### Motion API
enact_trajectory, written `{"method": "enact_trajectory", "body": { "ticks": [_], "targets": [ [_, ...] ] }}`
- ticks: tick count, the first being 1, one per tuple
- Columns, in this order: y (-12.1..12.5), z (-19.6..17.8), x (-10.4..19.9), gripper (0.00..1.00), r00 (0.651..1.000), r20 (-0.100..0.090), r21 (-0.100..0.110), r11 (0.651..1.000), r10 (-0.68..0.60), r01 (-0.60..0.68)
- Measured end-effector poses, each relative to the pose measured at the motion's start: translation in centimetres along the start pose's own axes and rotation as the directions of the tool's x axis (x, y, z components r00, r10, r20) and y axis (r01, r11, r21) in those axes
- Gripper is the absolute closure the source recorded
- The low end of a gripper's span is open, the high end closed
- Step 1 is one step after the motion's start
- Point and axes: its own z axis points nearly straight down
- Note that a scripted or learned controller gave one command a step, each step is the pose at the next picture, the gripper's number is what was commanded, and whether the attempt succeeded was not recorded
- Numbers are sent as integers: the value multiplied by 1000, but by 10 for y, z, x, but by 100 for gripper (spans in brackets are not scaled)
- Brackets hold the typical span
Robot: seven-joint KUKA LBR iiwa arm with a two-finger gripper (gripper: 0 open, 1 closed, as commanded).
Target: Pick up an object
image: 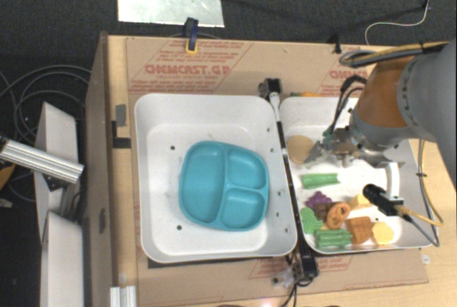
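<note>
The gripper (323,153) hangs low in the right bin (303,107), just above a green bean-shaped toy (319,179); whether its fingers are apart cannot be told. More toy food (343,221) crowds the near corner. The left bin (153,127) holds 1 blue divided plate (223,185).

A thick, rounded grey arm (428,95) is being shown, with a broad orange band (378,95) wrapped above the wrist. Dark cables (348,95) are being carried alongside the band toward a metallic grey gripper (334,148).
</note>
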Motion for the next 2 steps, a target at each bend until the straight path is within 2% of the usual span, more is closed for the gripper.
{"method": "enact_trajectory", "body": {
  "ticks": [1, 2],
  "targets": [
    [-37, 11, 10, 0, 1000, 1, -8, 1000, -2, 2],
    [14, 6, -6, 0, 1000, 4, -18, 1000, -6, 6]
  ]
}}
